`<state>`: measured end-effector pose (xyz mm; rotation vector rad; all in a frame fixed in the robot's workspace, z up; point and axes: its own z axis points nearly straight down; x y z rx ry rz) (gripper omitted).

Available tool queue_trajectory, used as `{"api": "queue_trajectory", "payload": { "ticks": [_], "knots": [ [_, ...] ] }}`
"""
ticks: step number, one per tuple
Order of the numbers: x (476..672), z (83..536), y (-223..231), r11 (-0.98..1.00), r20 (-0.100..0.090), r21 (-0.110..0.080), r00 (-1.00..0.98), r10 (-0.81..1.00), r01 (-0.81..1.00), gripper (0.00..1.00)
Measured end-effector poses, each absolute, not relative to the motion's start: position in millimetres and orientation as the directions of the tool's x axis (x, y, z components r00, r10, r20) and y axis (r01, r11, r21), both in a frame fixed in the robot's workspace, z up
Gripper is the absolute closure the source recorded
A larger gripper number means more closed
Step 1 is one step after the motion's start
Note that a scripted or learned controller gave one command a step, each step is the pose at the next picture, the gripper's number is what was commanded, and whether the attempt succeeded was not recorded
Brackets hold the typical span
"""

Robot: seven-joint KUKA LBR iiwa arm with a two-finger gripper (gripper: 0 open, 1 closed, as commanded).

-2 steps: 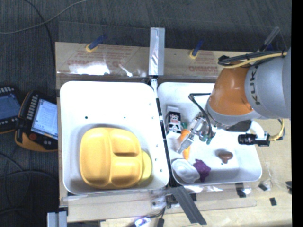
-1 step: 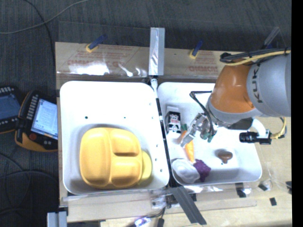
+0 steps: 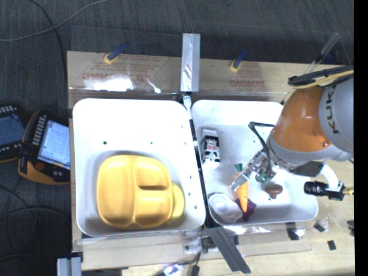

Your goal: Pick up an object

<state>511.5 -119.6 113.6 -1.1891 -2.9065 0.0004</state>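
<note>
The gripper [image 3: 246, 177] is low in the right bin [image 3: 230, 122], near its front wall. Just beside its tip lies a small orange carrot-shaped object [image 3: 243, 195], narrow and tilted, with a dark purple piece at its lower end. It touches a white rounded object [image 3: 224, 207] on its left. How far the gripper is open, I cannot tell. A big yellow moulded container [image 3: 137, 190] lies in the left bin [image 3: 86, 154].

A tray [image 3: 135, 191] lies in the left bin [image 3: 92, 117]; a carrot [image 3: 243, 195] and cup [image 3: 223, 206] by the right bin's [image 3: 230, 112] front edge.
</note>
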Motion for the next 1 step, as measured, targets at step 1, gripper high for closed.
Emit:
{"api": "queue_trajectory", "payload": {
  "ticks": [1],
  "knots": [
    [512.1, 205.8, -78.0, 0.386, -0.002, -0.001, -0.386, 0.922, 0.922, 1.00]
  ]
}}
